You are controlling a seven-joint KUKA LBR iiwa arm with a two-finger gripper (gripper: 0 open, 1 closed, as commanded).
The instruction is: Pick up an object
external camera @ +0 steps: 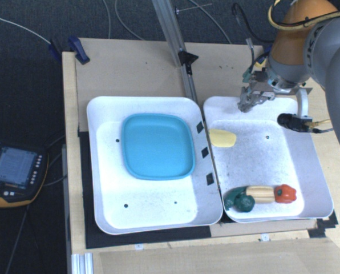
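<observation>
In the camera view my gripper hangs over the back edge of the right bin, its fingers pointing down with nothing visible between them. A pale yellow piece lies at the right bin's left wall, forward and left of the gripper. Along that bin's front edge sit a dark green item, a tan roll-shaped item and a red item, touching in a row. A blue square plate fills the middle of the left bin.
A metal pole slants up from between the two bins at the back. Cables trail over the dark floor behind the bench. A hand-held control pendant lies to the left, off the bench.
</observation>
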